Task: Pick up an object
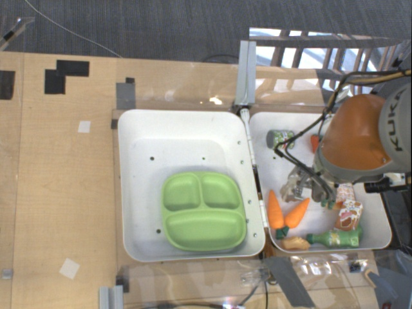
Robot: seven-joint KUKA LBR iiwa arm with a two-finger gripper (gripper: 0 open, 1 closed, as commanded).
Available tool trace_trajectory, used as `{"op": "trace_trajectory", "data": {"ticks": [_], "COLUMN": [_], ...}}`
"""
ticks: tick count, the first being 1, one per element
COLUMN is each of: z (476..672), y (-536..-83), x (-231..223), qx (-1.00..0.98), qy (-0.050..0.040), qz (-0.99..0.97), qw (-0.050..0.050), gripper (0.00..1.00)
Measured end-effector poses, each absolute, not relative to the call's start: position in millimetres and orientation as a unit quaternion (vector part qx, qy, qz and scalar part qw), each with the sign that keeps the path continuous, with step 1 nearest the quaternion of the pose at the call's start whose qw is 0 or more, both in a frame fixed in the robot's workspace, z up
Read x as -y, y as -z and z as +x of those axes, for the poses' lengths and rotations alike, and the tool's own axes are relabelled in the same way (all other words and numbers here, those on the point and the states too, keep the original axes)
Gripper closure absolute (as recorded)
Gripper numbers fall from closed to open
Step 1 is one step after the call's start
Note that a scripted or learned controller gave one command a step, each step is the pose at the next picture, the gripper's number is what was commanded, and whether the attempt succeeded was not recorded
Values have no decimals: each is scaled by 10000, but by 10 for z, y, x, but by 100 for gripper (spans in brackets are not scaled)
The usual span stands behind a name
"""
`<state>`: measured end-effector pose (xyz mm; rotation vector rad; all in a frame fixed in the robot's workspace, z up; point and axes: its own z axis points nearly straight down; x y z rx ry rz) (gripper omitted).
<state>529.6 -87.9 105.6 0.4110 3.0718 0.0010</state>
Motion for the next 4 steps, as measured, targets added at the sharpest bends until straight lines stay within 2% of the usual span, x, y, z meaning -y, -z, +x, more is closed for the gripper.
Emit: {"op": "trace_trajectory", "data": {"ticks": [1, 2, 3, 4], "z": [5231, 6008, 6455, 6528], "y": [-2396, -2939, -3743, -2966], "x": [382, 354, 571, 1238], "qx": [-9922, -9934, -9861, -9960], "qy": [-20, -10, -8, 4], "qz": [1242, 1147, 1661, 894], "qw": [125, 74, 85, 24], "gripper": [100, 100, 100, 100]}}
